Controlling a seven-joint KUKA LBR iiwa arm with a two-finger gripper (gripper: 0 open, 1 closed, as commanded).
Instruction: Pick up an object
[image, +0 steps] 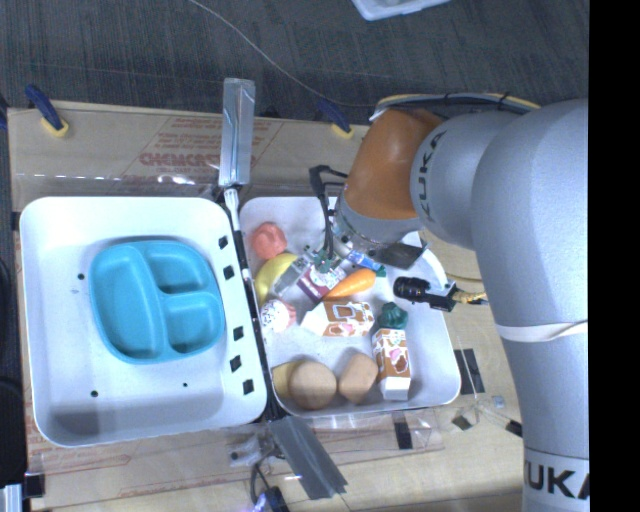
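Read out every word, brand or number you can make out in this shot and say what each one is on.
"KUKA" on the lower arm segment.
"KUKA", partly seen, running down the upper arm link.
Red print on the cardboard behind the bins: too blurred to read.
Printing on the small cartons in the right bin: too small to read.

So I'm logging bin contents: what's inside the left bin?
The left bin holds one blue compartment tray, lying flat near its middle, compartments bare. The bin floor under the tray is covered, so anything beneath it can't be seen.
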